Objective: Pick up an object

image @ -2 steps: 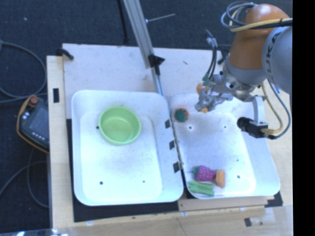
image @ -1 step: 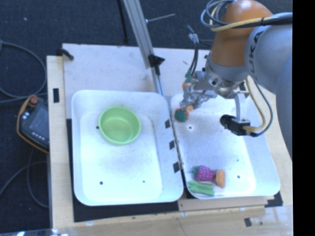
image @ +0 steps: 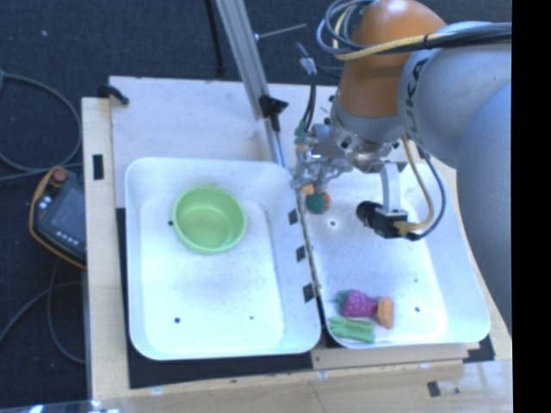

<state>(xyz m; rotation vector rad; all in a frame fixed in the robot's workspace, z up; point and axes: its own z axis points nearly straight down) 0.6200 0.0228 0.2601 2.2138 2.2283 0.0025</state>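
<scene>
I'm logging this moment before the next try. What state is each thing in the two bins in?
Green bowl: upright, open side up, alone in the left bin.
Small orange and green ball: right under the tool, at the far left of the right bin; held or not, cannot tell.
Pink, green and orange toys: bunched together at the right bin's near edge, untouched.
</scene>
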